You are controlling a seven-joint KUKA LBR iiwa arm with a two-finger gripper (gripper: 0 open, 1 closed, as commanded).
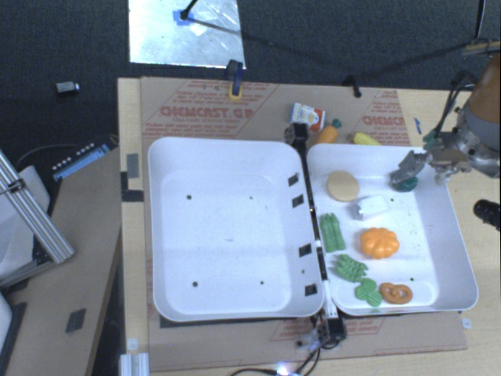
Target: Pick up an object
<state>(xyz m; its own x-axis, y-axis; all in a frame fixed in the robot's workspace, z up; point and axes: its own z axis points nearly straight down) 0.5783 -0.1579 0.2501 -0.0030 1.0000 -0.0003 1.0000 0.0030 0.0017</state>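
Two bins [227, 159] of smooth, faintly glossy white plastic; under them brown printed cardboard [203, 104], matt. At right, glossy orange plastic pumpkin [380, 242], matt green toy vegetables [332, 232], shiny brown pretzel [396, 293]. Upper left, crinkled reflective foil sheet [168, 22] on rough dark carpet [55, 37]

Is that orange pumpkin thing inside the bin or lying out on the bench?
Inside. The orange pumpkin lies on the floor of the right bin, within its raised white rim, among the other toys.
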